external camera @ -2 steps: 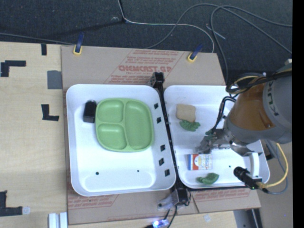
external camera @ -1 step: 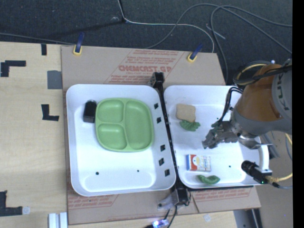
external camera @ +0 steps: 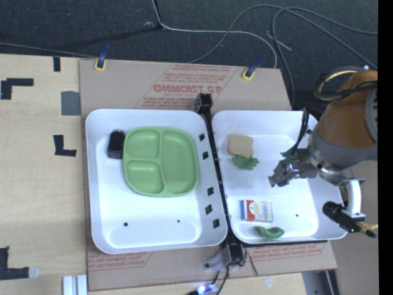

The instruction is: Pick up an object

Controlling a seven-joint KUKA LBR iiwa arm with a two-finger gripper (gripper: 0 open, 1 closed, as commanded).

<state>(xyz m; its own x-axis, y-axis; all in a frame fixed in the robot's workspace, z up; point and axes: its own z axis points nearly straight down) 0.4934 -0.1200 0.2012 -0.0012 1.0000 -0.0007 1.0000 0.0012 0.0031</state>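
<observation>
In the camera view, two shallow white bins are sitting side by side on a sheet of brown cardboard (external camera: pixel 184 82) that is covering part of the pale wooden surface (external camera: pixel 37 183). The left bin (external camera: pixel 104 226) is holding a green divided plate (external camera: pixel 161 161), which is lying flat toward the bin's far half, and a small black block (external camera: pixel 116 144) is resting just beside the plate's left edge.

The right bin (external camera: pixel 307 223) is carrying four small things. A tan block, like a sponge or a piece of bread (external camera: pixel 240 144), is lying near the bin's far left corner, and a leafy green piece (external camera: pixel 245 161) is touching its near side. Toward the near edge, a small white box with red and blue printing (external camera: pixel 256 211) is lying flat, and a green pod-shaped item (external camera: pixel 269 231) is lying just beside it, closer to the bin's near wall.

The grey arm with its orange band (external camera: pixel 347 118) is reaching in from the right, over the right bin's right half. Its jaws (external camera: pixel 281 177) are hanging low over bare bin floor, apart from the tan block and from the white box, roughly between the two and off to their right. How far the jaws are parted cannot be told from this slant, and nothing is visible between them.

Black and white cables (external camera: pixel 202 23) are trailing across the dark floor beyond the surface.
</observation>
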